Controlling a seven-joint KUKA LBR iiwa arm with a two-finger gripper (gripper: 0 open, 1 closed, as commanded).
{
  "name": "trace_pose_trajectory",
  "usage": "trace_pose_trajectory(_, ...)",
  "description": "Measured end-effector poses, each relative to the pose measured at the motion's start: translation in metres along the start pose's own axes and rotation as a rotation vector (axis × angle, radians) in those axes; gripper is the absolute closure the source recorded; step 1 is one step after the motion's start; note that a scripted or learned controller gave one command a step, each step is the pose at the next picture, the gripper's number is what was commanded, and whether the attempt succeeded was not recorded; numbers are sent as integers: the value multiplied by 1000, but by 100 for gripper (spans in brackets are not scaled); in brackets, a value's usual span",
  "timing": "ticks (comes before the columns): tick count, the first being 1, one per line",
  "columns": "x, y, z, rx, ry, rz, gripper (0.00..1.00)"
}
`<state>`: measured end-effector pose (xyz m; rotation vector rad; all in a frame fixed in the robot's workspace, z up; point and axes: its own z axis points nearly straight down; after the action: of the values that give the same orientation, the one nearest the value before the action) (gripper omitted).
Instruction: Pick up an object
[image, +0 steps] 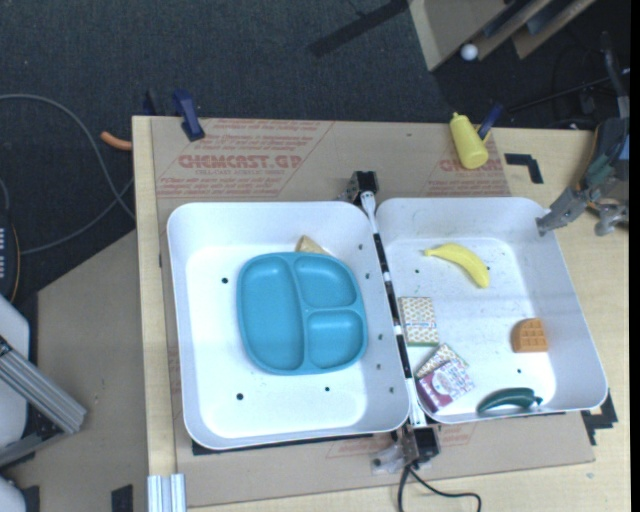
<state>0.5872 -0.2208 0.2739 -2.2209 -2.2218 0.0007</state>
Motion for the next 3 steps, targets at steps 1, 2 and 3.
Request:
trace_pose_trajectory(1, 52, 0, 169, 3, 2, 0, 0)
trace_pose_trajectory(2, 1, -52, 189, 3, 8, -3, 0)
trace_pose_trajectory(3, 36, -88, 190, 1, 2, 0, 0)
